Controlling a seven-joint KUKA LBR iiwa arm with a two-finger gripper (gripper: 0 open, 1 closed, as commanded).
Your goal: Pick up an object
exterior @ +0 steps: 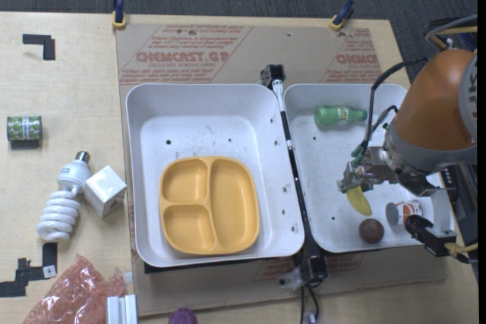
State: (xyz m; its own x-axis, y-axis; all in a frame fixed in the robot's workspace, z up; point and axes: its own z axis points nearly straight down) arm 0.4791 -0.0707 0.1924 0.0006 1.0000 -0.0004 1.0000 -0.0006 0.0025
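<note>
The right bin (323, 155) holds a green bottle (339, 116) lying at its far side. A small yellow banana-shaped object (359, 202) lies near the middle, with a brown ball (370, 230) and a white and orange container (402, 212) towards the near right. My gripper (355, 182) hangs low over the right bin, its tip right at the upper end of the yellow object. The orange-banded wrist (437, 110) hides the bin's right side.
The left bin (140, 155) holds a yellow divided plate (209, 205). Outside the bins, on the left of the bench, lie a spiral light bulb (62, 197), a white cube (105, 190), a green can (23, 129) and a pink mesh bag (76, 292).
</note>
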